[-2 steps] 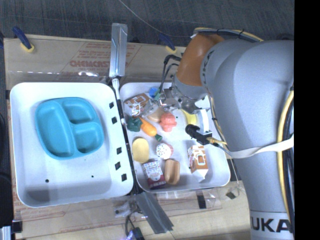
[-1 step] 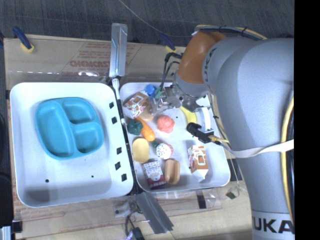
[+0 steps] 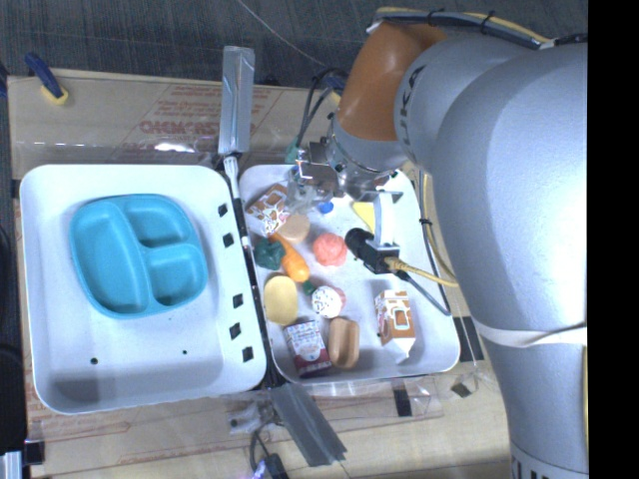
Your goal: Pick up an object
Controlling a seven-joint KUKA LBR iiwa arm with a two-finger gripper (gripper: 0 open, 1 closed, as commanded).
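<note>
The gripper (image 3: 318, 180) hangs just above the pink ball (image 3: 330, 249); its state cannot be told. The ball looks light, soft, best pinched across its middle.

A pale wooden bench (image 3: 130, 118) fills the lower part of the scene, printed with faint red lettering near its far edge. Beyond that edge lies dark grey carpeted floor (image 3: 120, 13), crossed by a thin cable (image 3: 262, 23). Lighting is even.

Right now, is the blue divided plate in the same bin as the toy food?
No, the blue plate lies in the left bin; the toy food fills the right bin.
</note>
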